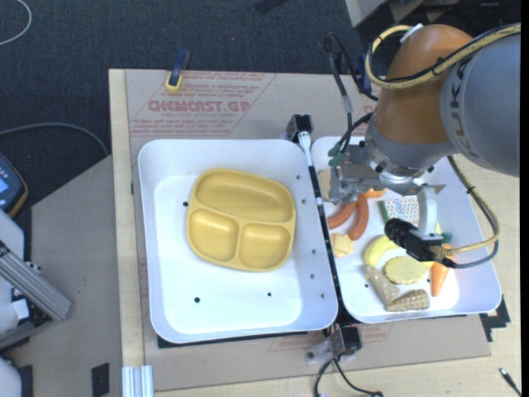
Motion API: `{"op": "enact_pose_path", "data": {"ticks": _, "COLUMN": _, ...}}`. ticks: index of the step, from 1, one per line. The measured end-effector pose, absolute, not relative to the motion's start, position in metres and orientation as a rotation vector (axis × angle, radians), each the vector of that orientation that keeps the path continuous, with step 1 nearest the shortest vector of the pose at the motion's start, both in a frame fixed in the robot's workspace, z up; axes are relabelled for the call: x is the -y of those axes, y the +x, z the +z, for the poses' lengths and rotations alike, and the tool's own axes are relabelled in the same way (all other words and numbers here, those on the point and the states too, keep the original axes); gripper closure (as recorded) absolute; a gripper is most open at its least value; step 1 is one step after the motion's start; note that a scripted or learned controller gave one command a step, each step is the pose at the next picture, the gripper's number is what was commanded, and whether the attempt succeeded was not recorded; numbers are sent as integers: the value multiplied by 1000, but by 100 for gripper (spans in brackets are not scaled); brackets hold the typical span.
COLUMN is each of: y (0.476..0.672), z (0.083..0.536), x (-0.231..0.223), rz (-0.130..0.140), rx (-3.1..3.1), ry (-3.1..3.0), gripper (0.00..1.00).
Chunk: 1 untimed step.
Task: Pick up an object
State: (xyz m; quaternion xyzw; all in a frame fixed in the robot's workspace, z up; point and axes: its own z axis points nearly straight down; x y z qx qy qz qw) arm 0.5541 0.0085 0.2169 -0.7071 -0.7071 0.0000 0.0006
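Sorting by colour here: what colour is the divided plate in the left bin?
Yellow: the divided plate, seen in the camera view.

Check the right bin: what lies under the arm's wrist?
In the right bin, the gripper hangs over an orange sausage, whose lower part shows. Nearby are a yellow piece, a cracker and a carrot. The wrist covers the bin's upper part.
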Motion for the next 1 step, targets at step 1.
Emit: {"op": "enact_pose_path", "data": {"ticks": 1, "y": 556, "z": 232, "x": -8, "rz": -2, "rx": 2223, "ry": -2222, "gripper": 100}}
